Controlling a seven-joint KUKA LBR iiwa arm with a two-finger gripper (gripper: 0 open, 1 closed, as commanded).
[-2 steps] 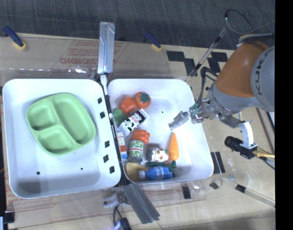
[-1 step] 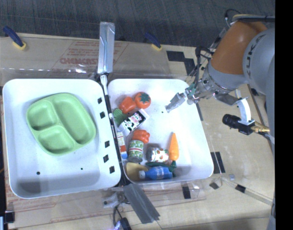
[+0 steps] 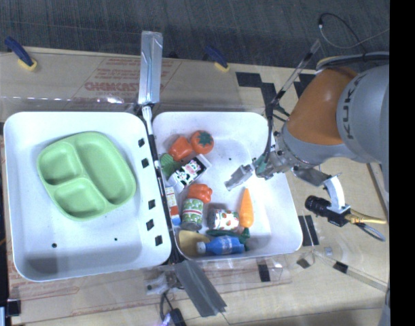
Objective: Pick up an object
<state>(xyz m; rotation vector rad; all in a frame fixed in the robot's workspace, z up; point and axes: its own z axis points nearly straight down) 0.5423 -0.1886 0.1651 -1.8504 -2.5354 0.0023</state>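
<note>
**Hand low over the right bin, grip unclear**

Reaching in from the right, hand (image 3: pixel 240 176) hanging over the right bin (image 3: pixel 283 209), just above the carrot (image 3: pixel 246 208). Cannot tell whether spread or pressed together; nothing seen pinched. Clustered along the bin's left and front: tomato (image 3: pixel 204 140), orange pepper (image 3: pixel 181 147), black-and-white carton (image 3: pixel 187 172), small can (image 3: pixel 192 213), blue bottle (image 3: pixel 224 245). In the left bin (image 3: pixel 30 250), a green divided plate (image 3: pixel 86 174).

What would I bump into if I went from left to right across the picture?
Green plastic divided plate → metal strip between the two white bins → orange plastic carrot → grey tool → orange band on the grey arm.
</note>
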